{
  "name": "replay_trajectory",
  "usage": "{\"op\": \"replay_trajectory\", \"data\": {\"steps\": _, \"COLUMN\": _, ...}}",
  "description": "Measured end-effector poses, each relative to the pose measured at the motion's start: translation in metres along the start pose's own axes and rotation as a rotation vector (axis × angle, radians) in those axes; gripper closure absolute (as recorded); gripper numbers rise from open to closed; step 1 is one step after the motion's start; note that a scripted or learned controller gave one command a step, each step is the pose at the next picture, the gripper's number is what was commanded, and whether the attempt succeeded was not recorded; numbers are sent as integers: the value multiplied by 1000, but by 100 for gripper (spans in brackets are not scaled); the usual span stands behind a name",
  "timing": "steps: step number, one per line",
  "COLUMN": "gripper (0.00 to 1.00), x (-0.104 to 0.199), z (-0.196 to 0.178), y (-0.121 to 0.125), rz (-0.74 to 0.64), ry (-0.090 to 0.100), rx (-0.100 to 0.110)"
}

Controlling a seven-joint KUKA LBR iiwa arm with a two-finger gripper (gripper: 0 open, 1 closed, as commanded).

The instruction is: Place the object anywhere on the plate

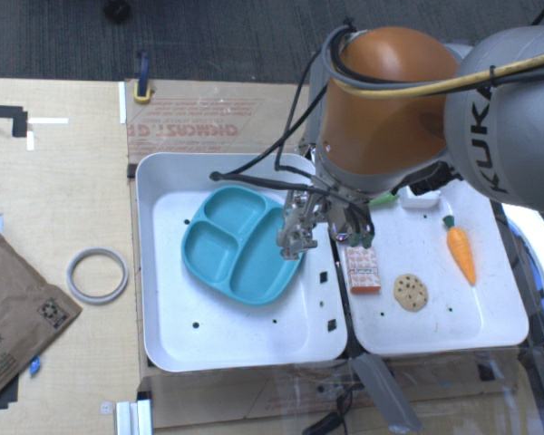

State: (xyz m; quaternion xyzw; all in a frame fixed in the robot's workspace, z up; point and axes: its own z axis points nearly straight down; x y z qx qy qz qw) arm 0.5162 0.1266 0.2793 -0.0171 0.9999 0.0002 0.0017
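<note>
While nothing in the near part of either bin is being worked, the near edge of the right bin point(435, 344) carries most of the loose items: a round cookie point(410, 292) and, just beside it toward the divider, a small red-and-white carton point(362, 269). Farther back and to the right lies a toy carrot point(461, 252), tip pointing toward the camera.

Across the divider, the left bin point(163, 270) holds the blue three-compartment plate point(240, 243). The gripper point(297, 232) hangs over the plate's right rim, close to the long right-hand compartment. I cannot tell how far its jaws are parted, nor whether anything sits between them; the metal parts blur together there.

Behind it rises the orange-banded arm point(390, 98), covering the back of the right bin.

My judgement: no item rests on the plate, so placement is not done. Which item is the object is not clear. If the tool carries something, release it over a compartment; if not, a fresh pick from the right bin is needed.
</note>
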Motion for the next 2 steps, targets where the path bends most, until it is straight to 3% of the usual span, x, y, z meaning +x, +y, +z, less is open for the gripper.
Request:
{"op": "replay_trajectory", "data": {"steps": 1, "gripper": 100, "x": -45, "z": 61, "y": -76, "rz": -49, "ry": 2, "rx": 1}}
{"op": "replay_trajectory", "data": {"steps": 2, "gripper": 100, "x": 0, "z": 109, "y": 6, "rz": -347, "ry": 3, "rx": -1}}
